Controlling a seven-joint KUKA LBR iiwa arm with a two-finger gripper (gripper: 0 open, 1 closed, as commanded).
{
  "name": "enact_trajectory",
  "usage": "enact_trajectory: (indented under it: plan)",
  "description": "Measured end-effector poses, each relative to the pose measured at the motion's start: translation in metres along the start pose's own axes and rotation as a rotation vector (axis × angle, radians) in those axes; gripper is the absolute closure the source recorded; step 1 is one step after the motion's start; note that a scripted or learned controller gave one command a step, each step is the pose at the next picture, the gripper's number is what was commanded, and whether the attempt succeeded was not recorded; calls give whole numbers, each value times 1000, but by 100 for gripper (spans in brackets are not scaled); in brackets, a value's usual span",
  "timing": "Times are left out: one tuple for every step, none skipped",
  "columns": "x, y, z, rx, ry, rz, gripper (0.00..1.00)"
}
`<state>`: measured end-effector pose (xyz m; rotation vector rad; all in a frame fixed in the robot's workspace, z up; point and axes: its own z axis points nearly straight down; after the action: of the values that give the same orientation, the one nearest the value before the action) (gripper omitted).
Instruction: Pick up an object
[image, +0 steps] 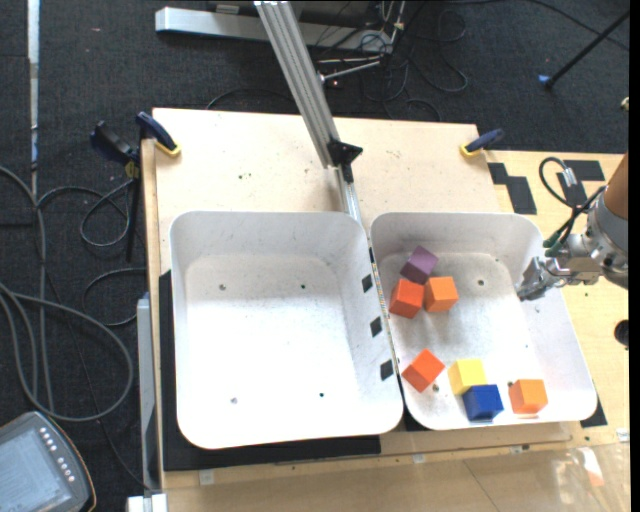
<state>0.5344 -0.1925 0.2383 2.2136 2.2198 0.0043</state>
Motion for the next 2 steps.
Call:
enact_trajectory:
  plan:
    - [53,22,-2,4,3,-6,100]
    - [110,28,8,7,5,-6,100]
